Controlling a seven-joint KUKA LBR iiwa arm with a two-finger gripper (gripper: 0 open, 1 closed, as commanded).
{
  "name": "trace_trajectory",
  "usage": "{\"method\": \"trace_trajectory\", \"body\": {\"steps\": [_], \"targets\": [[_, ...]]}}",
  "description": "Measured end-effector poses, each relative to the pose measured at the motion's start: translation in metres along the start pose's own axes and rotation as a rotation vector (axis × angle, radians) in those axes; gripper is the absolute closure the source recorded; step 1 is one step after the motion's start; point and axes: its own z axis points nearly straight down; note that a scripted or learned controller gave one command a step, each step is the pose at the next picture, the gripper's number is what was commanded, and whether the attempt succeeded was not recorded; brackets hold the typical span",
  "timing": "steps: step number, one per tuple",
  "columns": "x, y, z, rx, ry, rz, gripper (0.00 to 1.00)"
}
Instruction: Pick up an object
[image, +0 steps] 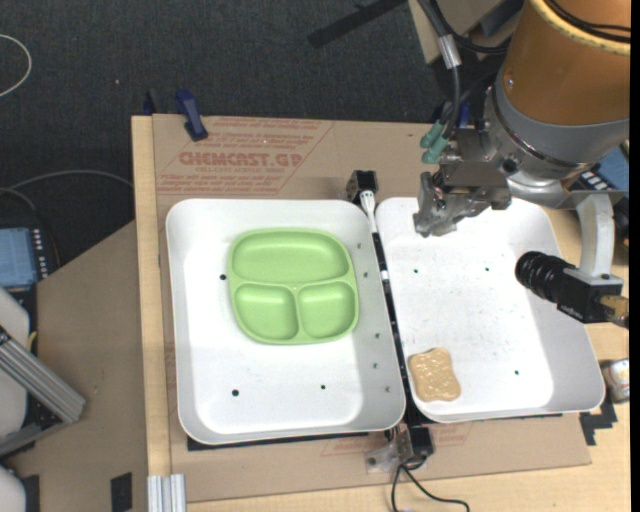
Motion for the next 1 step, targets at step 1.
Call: {"method": "trace_trajectory", "body": {"steps": [1], "targets": [[0.0191,-0.0004,-0.0128,0.013,-0.004,0.005,1.0]]}}
